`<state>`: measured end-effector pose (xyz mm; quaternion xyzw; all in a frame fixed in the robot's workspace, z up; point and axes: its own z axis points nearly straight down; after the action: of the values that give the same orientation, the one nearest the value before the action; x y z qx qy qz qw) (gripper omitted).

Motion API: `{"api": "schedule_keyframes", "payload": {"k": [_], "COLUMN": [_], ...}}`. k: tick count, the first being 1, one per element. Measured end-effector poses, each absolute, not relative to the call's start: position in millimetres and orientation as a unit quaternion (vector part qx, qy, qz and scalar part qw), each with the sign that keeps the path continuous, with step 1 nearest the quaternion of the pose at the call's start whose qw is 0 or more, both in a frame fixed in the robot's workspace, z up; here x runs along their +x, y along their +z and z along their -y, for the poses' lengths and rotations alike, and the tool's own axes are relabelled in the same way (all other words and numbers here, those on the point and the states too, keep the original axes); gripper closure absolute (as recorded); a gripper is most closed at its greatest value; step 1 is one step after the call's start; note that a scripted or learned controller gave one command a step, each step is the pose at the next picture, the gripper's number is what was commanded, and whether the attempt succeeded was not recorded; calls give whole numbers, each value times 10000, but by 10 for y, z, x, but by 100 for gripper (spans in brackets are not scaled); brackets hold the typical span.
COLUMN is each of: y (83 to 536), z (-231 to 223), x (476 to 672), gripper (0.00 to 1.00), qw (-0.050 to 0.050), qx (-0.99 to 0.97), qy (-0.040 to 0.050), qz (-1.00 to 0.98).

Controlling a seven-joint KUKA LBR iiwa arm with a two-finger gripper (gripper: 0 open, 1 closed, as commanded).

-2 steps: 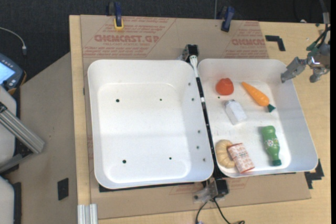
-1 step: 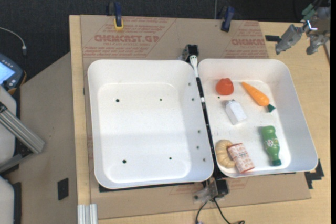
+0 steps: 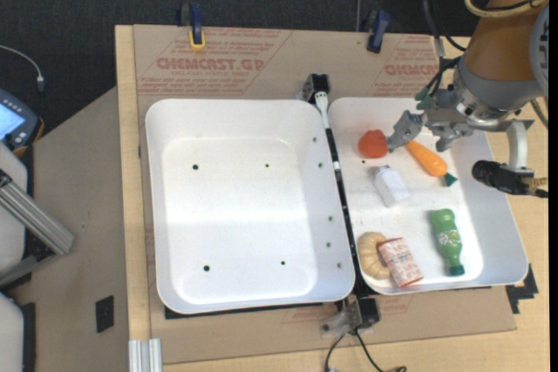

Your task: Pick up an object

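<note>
In the right bin (image 3: 497, 213) lie a red round fruit (image 3: 373, 144), an orange carrot (image 3: 427, 159) with a green tip, a small white bottle (image 3: 391, 185), a green bottle (image 3: 445, 241), a pale bun (image 3: 372, 256) and a red-and-white packet (image 3: 399, 262). My gripper (image 3: 429, 131) hangs over the bin's far part, just above the carrot's upper end and right of the red fruit. It is open, with its grey fingers (image 3: 404, 131) spread apart and nothing held between them.
The left bin (image 3: 166, 187) sits beside the right one, with a black divider (image 3: 331, 161) between them. Blue clamps (image 3: 193, 20) hold the cardboard base at the far edge. A black part (image 3: 499, 175) of the arm juts out over the right bin's right side.
</note>
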<state>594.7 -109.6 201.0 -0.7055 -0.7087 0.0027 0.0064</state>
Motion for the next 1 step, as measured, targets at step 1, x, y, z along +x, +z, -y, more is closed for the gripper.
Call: {"api": "schedule_keyframes", "payload": {"k": [1], "y": [1086], "z": [1419], "x": [6496], "gripper": [0], "qw": [-88], "qx": [-7072], "qy": [-46], "qz": [7069]}}
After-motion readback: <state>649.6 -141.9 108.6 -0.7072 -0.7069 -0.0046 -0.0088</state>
